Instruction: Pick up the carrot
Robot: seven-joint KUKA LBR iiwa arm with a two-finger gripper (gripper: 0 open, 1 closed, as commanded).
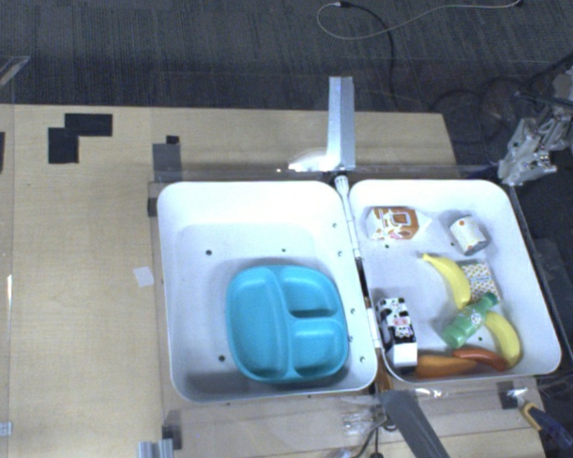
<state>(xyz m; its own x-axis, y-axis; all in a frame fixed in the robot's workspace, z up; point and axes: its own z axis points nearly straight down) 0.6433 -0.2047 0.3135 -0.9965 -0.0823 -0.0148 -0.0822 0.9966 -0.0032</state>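
The carrot (449,362) is an orange stick with a redder right end. It lies flat along the near wall of the right bin (521,226), below a green bottle (468,321) and beside a black and white box (397,324). My gripper (531,153) hangs at the far right, outside the right bin's back corner and well away from the carrot. Nothing shows in its grasp.
Two yellow bananas (450,276) (504,336), a white cylinder (467,234), an orange and white packet (393,223) and a patterned pouch (481,282) share the right bin. A blue divided tray (288,319) sits in the left bin (198,236). A metal post (342,123) rises behind the bins.
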